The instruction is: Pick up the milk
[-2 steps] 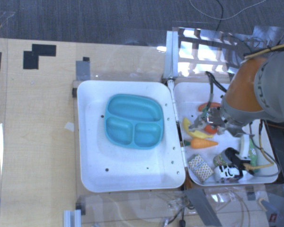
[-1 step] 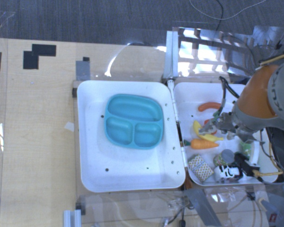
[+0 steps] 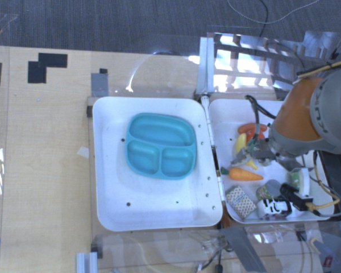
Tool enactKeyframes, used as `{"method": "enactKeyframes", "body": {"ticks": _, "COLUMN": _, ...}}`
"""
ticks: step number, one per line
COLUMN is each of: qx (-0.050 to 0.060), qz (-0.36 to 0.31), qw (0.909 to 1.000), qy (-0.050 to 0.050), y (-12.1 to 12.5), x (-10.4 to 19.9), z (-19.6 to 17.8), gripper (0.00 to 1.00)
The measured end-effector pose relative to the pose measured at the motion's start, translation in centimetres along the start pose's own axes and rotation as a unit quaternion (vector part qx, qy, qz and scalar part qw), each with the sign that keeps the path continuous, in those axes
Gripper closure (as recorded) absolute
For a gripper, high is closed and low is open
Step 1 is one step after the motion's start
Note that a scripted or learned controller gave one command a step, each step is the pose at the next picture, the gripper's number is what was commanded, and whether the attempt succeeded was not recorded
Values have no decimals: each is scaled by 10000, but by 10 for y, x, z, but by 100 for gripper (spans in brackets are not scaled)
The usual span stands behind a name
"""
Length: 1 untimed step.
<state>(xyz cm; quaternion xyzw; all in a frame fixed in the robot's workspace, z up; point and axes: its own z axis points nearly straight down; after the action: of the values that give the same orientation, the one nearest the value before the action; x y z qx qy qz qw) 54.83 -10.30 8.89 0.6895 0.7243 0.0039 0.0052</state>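
While the arm reaches in from the right, I see the milk [image 3: 274, 207], a small carton with black and white patches, near the front wall of the right bin [image 3: 227, 118]. A checkered box [image 3: 240, 202] lies just beside it, and a carrot [image 3: 245, 174] further back. The gripper [image 3: 254, 152] hangs near the carrot, apart from the milk; whether it is spread or closed I cannot tell.

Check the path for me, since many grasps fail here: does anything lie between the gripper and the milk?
Partly. The gripper hangs over the middle of the right bin, and the milk lies near its front edge. The carrot lies between them, slightly off to one side.
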Motion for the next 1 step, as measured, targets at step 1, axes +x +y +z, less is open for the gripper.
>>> {"method": "enactKeyframes", "body": {"ticks": 1, "qx": 240, "qz": -1645, "qw": 9861, "qy": 77, "y": 111, "x": -38, "z": 4, "gripper": 0}}
